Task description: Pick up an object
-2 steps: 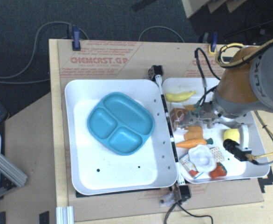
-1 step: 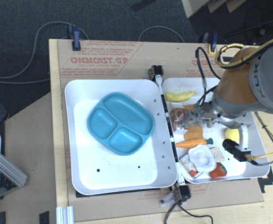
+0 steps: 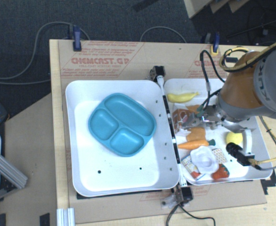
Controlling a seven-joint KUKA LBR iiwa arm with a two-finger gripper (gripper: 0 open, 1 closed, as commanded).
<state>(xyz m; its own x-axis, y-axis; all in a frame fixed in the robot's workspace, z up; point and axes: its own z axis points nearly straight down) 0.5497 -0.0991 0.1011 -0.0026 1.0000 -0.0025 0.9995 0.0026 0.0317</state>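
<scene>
The arm (image 3: 244, 86) leans low over the right bin (image 3: 258, 174), where the toy food is piled, a banana (image 3: 182, 97) and a carrot (image 3: 193, 145) among it, but whether its gripper (image 3: 205, 118) is open or holding something cannot be told.

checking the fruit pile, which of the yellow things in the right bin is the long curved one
The banana at the bin's far edge; the other yellow item, the lemon, is short and rounded, beside the arm.
</scene>
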